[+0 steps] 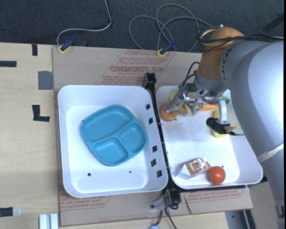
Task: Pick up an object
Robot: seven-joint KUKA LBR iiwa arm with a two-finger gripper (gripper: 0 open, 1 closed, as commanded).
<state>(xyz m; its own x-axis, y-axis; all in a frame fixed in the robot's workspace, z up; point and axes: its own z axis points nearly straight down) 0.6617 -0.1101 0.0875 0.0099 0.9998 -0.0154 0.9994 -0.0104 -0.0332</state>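
While arm hangs over R bin [238, 142] | gripper [183, 100] at 12 o'clock by yellow/orange items [174, 109] | grip state: can't tell | tomato [217, 175] at 5

Left of centre, a white bin [66, 128] holds a sky-blue divided plate [114, 134]. The white bin [200, 142] at right carries a red tomato-like ball [217, 175] at lower right beside a white packet [194, 168] printed in orange-brown. At upper right the arm [257, 94] is pale grey with an orange band [213, 56]; under it sit yellow and orange items [181, 106]. Brown cardboard [128, 70] with faded red lettering lies beneath, on a tan bench [19, 142] marked with black shapes. Dark grey carpet [47, 8] spans the top, crossed by pale cables [148, 23]
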